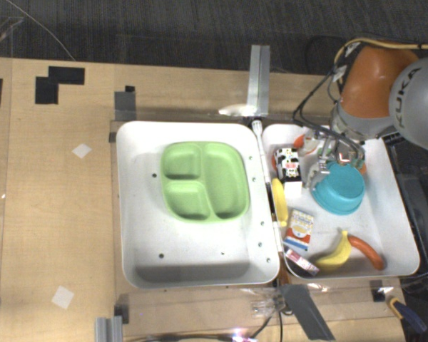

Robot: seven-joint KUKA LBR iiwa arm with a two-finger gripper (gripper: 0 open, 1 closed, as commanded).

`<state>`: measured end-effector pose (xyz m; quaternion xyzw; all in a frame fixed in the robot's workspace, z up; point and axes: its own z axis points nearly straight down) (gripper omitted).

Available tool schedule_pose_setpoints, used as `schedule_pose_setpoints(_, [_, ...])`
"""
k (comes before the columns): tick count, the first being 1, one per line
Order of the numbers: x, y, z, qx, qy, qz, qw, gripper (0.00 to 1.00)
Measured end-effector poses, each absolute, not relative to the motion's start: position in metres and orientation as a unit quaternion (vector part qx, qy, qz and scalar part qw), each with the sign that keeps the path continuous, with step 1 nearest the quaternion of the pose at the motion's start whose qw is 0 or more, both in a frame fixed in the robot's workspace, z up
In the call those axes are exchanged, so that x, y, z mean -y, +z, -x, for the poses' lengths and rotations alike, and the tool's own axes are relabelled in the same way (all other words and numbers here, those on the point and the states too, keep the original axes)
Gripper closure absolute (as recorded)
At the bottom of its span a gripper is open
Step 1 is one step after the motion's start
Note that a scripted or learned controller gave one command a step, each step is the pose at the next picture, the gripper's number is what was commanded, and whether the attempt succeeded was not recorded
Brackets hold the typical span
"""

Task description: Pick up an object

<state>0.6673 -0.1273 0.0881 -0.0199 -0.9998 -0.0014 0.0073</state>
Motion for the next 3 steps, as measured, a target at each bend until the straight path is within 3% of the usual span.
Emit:
schedule_pose_setpoints(1, [0.108, 0.088, -0.617, 0.998, -0.0003, 0.070, -0.006, 0.00])
schedule_pose_setpoints(2, [0.138, 0.089, -0.586, 0.971, -0.0005, 0.240, -0.006, 0.00])
schedule_pose_setpoints(3, [0.131, 0.090, -0.534, 0.944, -0.0015, 0.330, -0.009, 0.00])
